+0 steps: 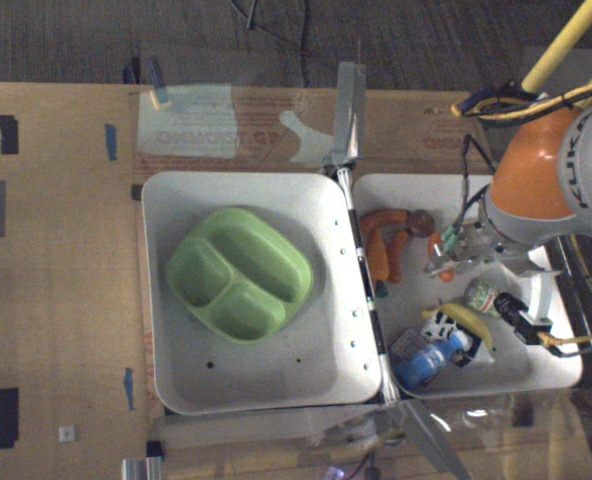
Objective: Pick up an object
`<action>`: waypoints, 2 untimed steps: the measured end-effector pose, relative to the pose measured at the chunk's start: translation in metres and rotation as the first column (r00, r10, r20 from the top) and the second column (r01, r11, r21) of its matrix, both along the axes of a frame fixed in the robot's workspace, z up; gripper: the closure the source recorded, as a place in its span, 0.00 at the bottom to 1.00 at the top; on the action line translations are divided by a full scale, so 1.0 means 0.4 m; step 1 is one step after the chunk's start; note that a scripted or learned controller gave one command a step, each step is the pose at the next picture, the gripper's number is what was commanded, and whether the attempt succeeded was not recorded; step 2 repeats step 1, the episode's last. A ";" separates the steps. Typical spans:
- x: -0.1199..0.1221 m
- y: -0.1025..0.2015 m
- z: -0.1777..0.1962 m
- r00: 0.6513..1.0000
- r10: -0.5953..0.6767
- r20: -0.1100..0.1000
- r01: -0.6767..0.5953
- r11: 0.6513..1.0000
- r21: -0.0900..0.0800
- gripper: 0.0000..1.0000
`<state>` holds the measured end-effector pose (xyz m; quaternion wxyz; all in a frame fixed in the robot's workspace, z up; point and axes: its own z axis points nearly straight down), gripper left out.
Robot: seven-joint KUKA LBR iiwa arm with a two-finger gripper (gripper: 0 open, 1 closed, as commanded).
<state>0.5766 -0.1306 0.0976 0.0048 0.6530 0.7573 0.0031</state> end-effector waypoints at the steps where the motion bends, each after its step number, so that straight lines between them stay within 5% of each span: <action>1: 0.194 0.111 0.223 1.000 0.000 -0.007 0.000 1.000 0.000 1.00; 2: 0.194 0.111 0.223 1.000 0.000 -0.007 0.000 1.000 0.000 1.00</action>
